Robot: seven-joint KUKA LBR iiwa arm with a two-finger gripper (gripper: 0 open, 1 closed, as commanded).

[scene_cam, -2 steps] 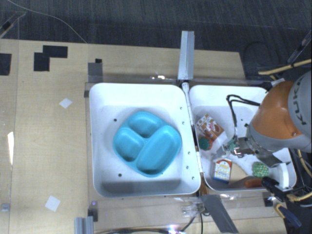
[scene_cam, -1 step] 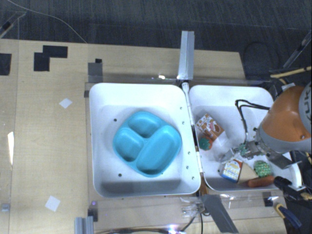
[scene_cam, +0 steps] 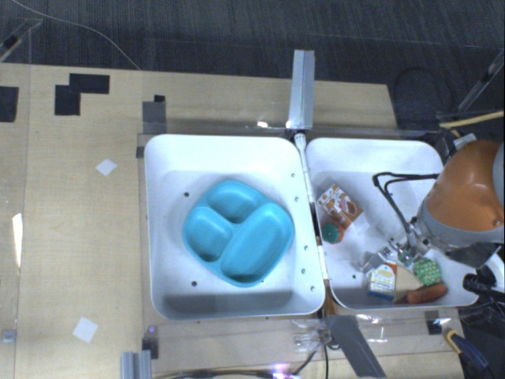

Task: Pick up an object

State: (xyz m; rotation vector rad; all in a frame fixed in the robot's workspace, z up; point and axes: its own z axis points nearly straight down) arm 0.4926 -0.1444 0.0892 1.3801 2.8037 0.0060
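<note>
Jaws hang low in the right bin, just above the small carton; can't tell their state, as the orange-banded wrist blocks most of the view. Likely pick targets all sit near that carton: it lies just below the jaws, a sausage-like piece right beside it toward the bin's near wall, a green textured block just right of it. A printed packet and a teal ball lie up-left of it, apart. Carton prob. light, stiff-ish, crushable; best taken across its flat sides. Sausage looks smooth, may roll. Blue divided tray sits in the left bin, on the desk.
</note>
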